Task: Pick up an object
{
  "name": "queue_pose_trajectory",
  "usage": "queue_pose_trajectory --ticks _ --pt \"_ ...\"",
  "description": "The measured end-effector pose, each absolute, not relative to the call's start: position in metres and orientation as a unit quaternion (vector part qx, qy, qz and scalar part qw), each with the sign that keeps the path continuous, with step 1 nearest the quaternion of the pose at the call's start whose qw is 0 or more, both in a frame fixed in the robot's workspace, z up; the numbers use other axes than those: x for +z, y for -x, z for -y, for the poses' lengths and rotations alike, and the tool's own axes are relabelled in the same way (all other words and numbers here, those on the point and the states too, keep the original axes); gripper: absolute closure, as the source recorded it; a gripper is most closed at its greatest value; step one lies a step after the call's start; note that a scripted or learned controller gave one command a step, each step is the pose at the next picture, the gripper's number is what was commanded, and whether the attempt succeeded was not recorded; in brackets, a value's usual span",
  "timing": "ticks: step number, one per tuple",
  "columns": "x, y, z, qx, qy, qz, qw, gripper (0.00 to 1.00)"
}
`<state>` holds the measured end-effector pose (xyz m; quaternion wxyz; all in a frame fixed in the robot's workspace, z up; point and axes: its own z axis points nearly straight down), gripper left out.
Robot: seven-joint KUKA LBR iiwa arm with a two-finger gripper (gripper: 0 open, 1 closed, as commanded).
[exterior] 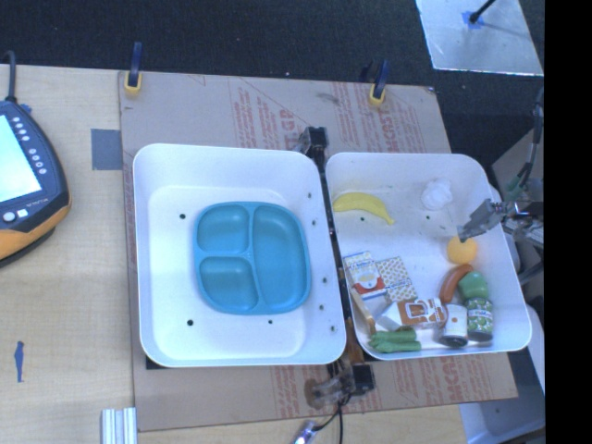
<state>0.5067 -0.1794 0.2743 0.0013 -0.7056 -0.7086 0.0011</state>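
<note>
On the right side of the bench, the right bin [481, 169] holds a scatter of small things, and the gripper [483, 218] reaches in over its right rim from the edge of the view. Its dark fingers [477, 220] point down and to the left, just above a small orange ball [462, 250] that lies against the bin's right wall; the tips are near the ball, but nothing can be seen between them, and the view is too small and dim to tell whether they are spread or pressed together. Just below the ball lie a reddish sausage [450, 282] and a green bottle [477, 300], the bottle lying near the right wall. A small can [454, 325] lies beside the bottle at the bin's lower edge. Left of it lies a small red and white carton [421, 313], and at the lower left corner a green pea pod [393, 340]. Above those lie two flat cards or packets [377, 276], side by side and tilted. A yellow banana [363, 205] lies near the upper left corner, well apart from the gripper, and a pale crumpled clear thing [437, 193] lies near the top. The left bin [148, 248] holds a blue divided plate [252, 255] with three sections. A tablet with an orange rim [26, 183] lies on the bench at the far left.
</note>
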Motion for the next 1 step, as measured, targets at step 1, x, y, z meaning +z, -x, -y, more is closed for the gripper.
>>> queue_pose_trajectory --ticks 1 --pt "0.1559 -0.5541 0.2118 0.0022 0.705 0.709 0.002 0.00"
